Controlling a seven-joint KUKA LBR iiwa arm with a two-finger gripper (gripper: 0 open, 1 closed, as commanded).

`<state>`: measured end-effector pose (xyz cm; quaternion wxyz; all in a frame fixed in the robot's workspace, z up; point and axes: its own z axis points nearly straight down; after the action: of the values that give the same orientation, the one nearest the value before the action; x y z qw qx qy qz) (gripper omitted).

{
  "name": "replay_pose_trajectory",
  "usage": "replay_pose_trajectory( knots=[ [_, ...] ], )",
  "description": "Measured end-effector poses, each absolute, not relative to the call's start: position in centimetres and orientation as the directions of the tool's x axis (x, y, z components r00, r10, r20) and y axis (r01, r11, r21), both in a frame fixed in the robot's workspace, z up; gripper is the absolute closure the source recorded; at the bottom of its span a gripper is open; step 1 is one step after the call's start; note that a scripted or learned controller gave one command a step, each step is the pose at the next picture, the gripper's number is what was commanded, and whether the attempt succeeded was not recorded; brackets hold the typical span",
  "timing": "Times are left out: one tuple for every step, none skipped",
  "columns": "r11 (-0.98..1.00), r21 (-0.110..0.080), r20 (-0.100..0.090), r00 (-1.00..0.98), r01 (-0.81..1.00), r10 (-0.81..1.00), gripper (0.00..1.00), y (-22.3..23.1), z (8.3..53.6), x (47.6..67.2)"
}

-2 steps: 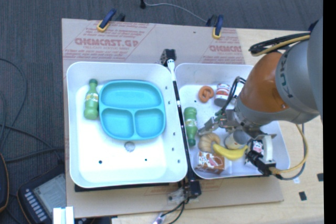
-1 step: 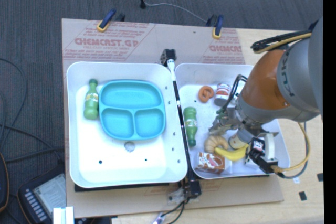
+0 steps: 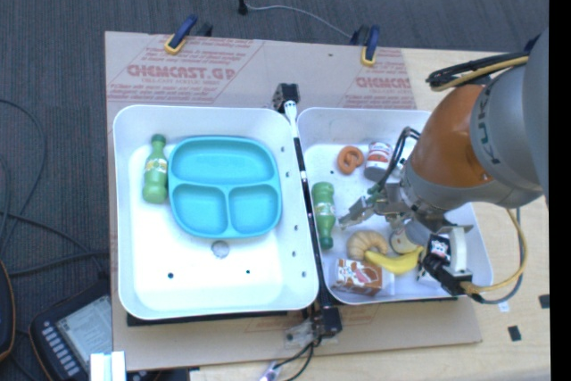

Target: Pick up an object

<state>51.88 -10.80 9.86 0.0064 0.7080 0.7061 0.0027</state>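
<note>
Seen from above: a pale cardboard-covered tabletop [image 3: 178, 71] carrying two shallow white plastic bins side by side. Left bin [image 3: 129, 192] holding a light blue three-compartment tray [image 3: 223, 185], with a small green bottle [image 3: 156, 169] lying just beside its left edge. Right bin [image 3: 312, 125] crowded with toy food: an orange ring-shaped doughnut [image 3: 350, 159], a small dark jar [image 3: 378, 156], a second green bottle [image 3: 322, 211] along the left wall, a tan croissant [image 3: 366, 243], a yellow banana [image 3: 393, 261], and a brown-and-red packet [image 3: 359, 276] in the near corner.

Grey arm with orange band [image 3: 455, 152] reaching in from the right, tool [image 3: 382, 205] low over the middle of the right bin. Prongs spread moderately, nothing between them. Judged step: descent toward a pick, no grasp made. Likeliest target the croissant, lying just below and slightly left of the tool, the banana touching its lower right. Next move likely a short shift toward the croissant, a final drop, then a close without catching the banana.
</note>
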Motion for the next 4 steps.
replay_pose_trajectory(
  knots=[
    [-0.003,0.012,-0.005,0.003,1.0,1.0,1.0,-10.8,10.8,51.9],
    [-0.003,0.012,-0.004,0.003,1.0,1.0,0.0,-10.8,10.8,51.9],
    [0.0,0.014,-0.004,0.0,1.0,1.0,0.0,-10.1,8.8,48.8],
    [-0.001,0.015,-0.003,0.001,1.0,1.0,1.0,-10.1,9.9,48.8]
  ],
)
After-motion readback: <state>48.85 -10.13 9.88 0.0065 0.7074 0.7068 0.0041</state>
